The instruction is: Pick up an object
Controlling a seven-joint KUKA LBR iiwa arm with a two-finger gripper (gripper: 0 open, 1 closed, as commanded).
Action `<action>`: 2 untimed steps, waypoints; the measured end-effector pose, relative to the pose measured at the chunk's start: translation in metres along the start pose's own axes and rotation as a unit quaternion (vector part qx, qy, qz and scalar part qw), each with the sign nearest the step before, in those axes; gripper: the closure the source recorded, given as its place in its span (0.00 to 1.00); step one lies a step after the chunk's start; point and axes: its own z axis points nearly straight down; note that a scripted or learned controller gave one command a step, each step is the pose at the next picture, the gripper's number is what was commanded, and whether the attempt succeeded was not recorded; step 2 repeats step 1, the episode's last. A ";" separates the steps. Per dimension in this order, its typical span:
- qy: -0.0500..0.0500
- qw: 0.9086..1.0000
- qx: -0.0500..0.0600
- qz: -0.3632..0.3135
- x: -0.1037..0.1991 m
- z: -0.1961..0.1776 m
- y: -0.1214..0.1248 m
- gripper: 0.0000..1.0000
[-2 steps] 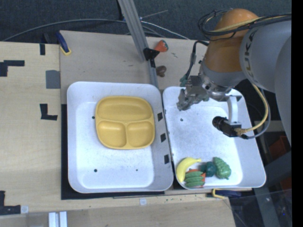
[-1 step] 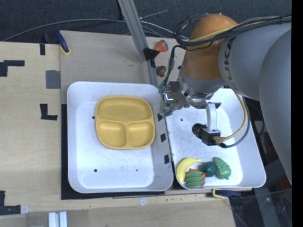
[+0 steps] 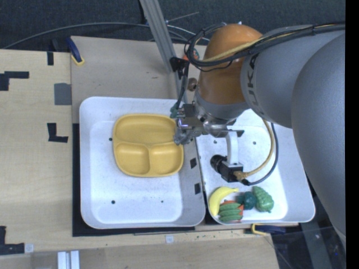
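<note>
A yellow divided plate (image 3: 147, 145) lies in the left bin (image 3: 95, 167), toward its back right. My gripper (image 3: 183, 131) hangs low over the wall between the two bins, right at the plate's right rim. Whether it touches the plate is unclear. In the right bin's (image 3: 291, 189) front corner lies a cluster of toy food: a yellow banana (image 3: 220, 195), a green and red piece (image 3: 230, 210), a dark teal piece (image 3: 245, 199) and a green leafy vegetable (image 3: 262, 199). The arm covers the back of the right bin.
A grey slanted pole (image 3: 157, 21) rises behind the bins. The bench (image 3: 33, 150) to the left carries black tape marks. White floor shows in the front half of the left bin.
</note>
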 end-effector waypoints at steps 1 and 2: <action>0.000 1.000 -0.001 0.002 -0.003 0.000 0.001 0.00; 0.000 1.000 -0.001 0.002 -0.003 0.000 0.001 0.00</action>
